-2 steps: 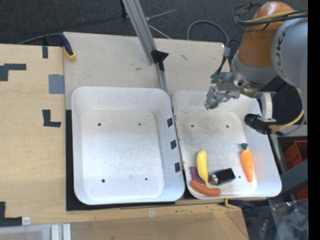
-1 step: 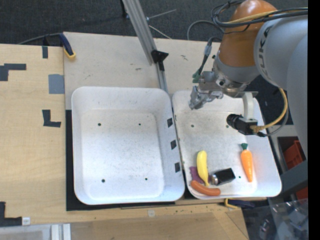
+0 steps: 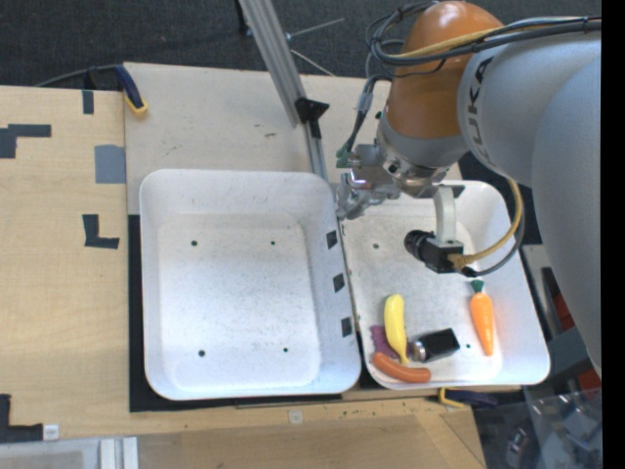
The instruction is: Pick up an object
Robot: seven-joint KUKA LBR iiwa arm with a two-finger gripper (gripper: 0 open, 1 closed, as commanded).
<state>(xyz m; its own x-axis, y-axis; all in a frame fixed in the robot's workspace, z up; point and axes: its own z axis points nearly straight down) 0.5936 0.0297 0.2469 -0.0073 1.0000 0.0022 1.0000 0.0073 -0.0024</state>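
Lying along the near edge of the right bin (image 3: 527, 360), a red-orange sausage-shaped toy (image 3: 401, 369) touches the lower end of a yellow banana (image 3: 395, 326), which stands lengthwise up the bin floor. Just left of the banana a bit of purple (image 3: 377, 338) peeks out, too hidden to name. Right of the banana sits a small black block (image 3: 439, 343) with a shiny grey piece at its left end, and farther right an orange carrot (image 3: 482, 320) with a green top points toward the near rim.

Beyond these, a black cylinder-like part (image 3: 430, 250) with a cable hangs over the middle of the bin; whether it belongs to the arm or rests in the bin cannot be told. The left bin (image 3: 156, 262) shares a rim with the right one.

Farther back, the gripper (image 3: 354, 199) hangs at the far left corner of the right bin, close to the shared rim and well apart from the toys. How far it is open cannot be told, since it is small, blurred and partly hidden under the orange wrist band (image 3: 439, 76). Nothing is seen in its grasp.
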